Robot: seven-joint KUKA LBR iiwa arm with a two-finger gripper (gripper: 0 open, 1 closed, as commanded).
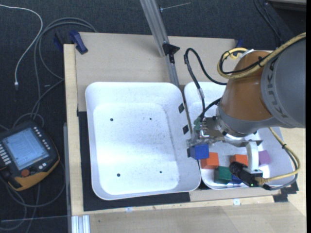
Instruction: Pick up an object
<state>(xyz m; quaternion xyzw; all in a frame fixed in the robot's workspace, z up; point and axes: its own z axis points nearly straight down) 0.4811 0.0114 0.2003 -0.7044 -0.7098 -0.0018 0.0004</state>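
Gripper (198, 147) sits over the right bin's (212, 92) left edge, jaws pinching a blue block (199, 153). Orange (209, 161), green (224, 174) and purple blocks (264, 157) lie below.

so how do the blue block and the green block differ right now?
The blue block sits at the right bin's left edge, just under the end effector; the green block lies nearer the bin's front wall. Blue is fully in view, while green is partly covered by a black part. Both are small solid-coloured blocks.
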